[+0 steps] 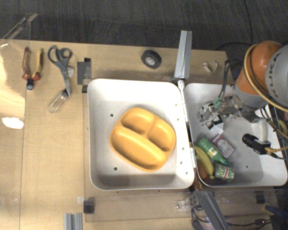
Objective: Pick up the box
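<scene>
A small grey and pink box [225, 146] lies tilted on the floor of the right bin [259, 174], beside a green bottle [210, 148]. My gripper [210, 115] hangs low over the upper left part of that bin, a short way above and to the left of the box in the view. Nothing can be seen held in it. The grey arm with its orange band [260, 66] reaches in from the right.
A banana [205, 161] and a green packet [224, 173] crowd the right bin's lower left corner. A large yellow lumpy object [143, 138] sits in the left bin [98, 128]. Scissors [63, 66], pliers [30, 66] and a tape roll [151, 58] lie on the bench behind.
</scene>
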Robot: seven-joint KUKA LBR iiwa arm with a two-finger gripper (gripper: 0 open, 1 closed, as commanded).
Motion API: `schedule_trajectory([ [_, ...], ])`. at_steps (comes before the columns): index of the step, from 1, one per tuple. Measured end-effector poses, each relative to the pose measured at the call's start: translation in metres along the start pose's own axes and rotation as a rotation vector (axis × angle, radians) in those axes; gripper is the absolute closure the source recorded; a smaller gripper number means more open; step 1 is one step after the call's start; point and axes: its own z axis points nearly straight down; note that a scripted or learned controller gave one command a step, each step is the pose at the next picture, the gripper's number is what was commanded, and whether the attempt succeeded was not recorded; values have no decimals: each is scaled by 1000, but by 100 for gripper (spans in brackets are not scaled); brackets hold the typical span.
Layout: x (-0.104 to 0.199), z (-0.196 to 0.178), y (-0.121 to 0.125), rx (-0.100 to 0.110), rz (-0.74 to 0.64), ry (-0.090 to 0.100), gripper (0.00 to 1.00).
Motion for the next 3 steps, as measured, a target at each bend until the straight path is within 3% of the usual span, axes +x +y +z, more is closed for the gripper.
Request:
schedule_trajectory([
  [1, -14, 22, -82, -8, -114, -4, 0],
  [2, -14, 10, -78, -18, -116, -9, 100],
  [3, 56, -120, -98, -5, -174, -2, 100],
])
